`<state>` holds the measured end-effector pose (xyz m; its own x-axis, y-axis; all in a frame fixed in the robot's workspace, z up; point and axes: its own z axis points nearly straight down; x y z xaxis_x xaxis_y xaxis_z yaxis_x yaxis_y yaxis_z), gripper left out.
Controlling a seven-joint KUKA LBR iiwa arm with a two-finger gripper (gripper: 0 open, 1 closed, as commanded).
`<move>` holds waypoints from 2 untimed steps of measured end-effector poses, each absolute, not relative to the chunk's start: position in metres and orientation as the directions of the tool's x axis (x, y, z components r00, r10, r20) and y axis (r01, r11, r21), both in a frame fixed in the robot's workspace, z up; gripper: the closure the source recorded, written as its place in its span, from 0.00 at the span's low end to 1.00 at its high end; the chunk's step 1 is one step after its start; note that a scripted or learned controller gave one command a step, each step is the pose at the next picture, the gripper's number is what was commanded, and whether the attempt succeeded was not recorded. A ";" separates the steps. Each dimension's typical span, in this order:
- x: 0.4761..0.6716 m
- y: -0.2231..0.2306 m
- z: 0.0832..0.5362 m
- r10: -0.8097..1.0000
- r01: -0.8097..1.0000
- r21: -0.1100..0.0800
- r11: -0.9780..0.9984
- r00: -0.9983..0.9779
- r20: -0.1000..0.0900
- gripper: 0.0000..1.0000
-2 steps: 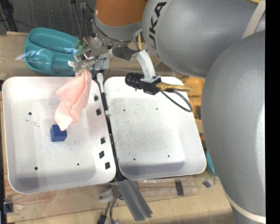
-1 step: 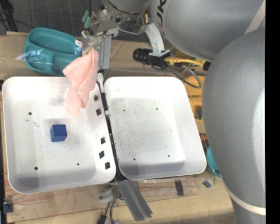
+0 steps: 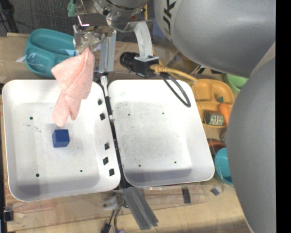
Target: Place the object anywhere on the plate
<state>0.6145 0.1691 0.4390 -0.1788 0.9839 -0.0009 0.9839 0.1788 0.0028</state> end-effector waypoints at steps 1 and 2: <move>0.539 0.189 0.360 0.977 0.977 -0.005 0.213 -0.213 -0.002 1.00; 0.577 0.205 0.331 0.919 0.919 -0.002 0.395 -0.395 -0.001 1.00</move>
